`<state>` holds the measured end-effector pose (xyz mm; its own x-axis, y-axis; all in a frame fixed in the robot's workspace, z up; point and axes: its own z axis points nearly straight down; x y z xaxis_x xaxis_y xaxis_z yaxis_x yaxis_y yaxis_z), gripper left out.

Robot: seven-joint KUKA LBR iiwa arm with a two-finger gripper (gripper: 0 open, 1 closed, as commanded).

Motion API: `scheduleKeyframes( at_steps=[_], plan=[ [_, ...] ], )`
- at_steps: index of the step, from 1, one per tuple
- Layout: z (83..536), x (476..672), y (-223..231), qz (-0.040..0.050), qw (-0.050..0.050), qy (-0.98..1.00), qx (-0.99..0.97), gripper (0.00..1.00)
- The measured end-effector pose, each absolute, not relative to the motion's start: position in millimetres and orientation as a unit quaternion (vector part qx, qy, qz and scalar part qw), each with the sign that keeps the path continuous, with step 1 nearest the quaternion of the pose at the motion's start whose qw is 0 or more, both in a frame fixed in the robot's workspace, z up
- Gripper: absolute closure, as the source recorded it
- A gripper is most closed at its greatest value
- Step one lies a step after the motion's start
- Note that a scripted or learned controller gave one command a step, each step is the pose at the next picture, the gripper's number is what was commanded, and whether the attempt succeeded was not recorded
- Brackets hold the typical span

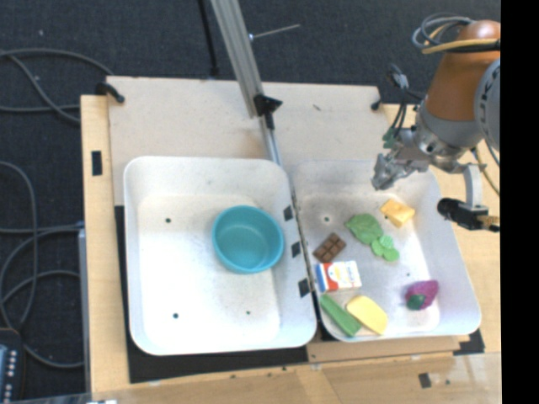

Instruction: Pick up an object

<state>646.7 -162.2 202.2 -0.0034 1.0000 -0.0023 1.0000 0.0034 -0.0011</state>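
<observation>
Several small objects are seen in the right bin (450,251), any of which could serve as the pick target; the nearest to the gripper (389,173) is a yellow block (397,213), lying just below it and slightly toward the arm's side. Nothing is seen between the fingers, and whether they are spread or closed cannot be told from this slant. The pick is judged not yet done: descent, closure and lift all remain. Farther below the gripper, green leafy pieces (372,232) and a brown chocolate piece (329,247) are noted, then a small white carton (338,275) with red and blue print, its writing too small to be read. Farthest off lie a yellow wedge (367,313), a green stick (339,316) and a purple item (421,293). Well away, in the left bin (152,225), a blue bowl (247,239) is recorded.
</observation>
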Motion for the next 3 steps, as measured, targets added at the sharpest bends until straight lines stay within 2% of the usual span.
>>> scheduleKeyframes(
  at_steps=[1, 2, 3],
  plan=[
    [218, 632.7, -115, 0.0012, 0.000, 0.710, 0.705, 1.00],
    [212, 616.0, -67, -0.0001, -0.001, 0.709, 0.705, 1.00],
    [223, 609.4, -18, 0.0013, -0.001, 0.710, 0.704, 1.00]
  ],
)
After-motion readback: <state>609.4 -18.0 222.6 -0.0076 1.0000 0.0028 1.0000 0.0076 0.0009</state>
